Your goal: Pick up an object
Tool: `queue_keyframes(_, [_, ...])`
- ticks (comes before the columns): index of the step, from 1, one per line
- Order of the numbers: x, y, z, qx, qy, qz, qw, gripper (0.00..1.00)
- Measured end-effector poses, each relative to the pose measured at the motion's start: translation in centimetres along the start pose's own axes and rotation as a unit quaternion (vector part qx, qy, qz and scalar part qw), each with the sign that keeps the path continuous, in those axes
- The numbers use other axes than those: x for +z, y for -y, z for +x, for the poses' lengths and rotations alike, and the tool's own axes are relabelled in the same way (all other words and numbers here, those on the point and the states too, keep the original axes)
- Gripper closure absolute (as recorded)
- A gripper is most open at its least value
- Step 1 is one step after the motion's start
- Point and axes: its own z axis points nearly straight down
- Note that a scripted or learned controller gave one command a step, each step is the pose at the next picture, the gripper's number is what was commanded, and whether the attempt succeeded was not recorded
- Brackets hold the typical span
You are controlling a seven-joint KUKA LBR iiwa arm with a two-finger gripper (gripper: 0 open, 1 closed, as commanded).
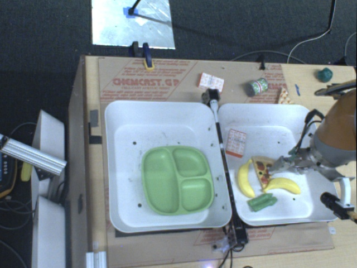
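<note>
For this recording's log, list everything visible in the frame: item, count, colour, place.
Bins: 2, white, side by side on the bench; left, right.
Plate: 1, green, three compartments, in the left bin.
Bananas: 2, yellow, right bin; one beside the pizza slice, one lying near the front.
Pizza slice: 1, yellow and red toy, right bin, between the bananas.
Green piece: 1, green, right bin, front.
Card: 1, white and red, right bin, back left.
Can: 1, green and white, on the bench behind the right bin.
Arm: 1, grey with orange band, over the right bin's right side.
Hand: 1, dark, by the pizza slice.
</note>
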Motion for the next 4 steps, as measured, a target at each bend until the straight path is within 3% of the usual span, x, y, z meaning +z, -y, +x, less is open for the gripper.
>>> queue_keyframes(1, [-13.0, 1.0, 7.6, -0.001, -0.001, 0.004, 1.0000, 0.00])
queue_keyframes(2, [-2.8, -1.6, 11.0, -0.001, -0.001, 0.007, 1.0000, 0.00])
queue_keyframes(3, [0.3, -1.5, 10.9, 0.001, -0.001, 0.004, 1.0000, 0.00])
queue_keyframes(4, [-0.9, -1.7, 10.7, 0.001, 0.003, 0.000, 1.0000, 1.00])
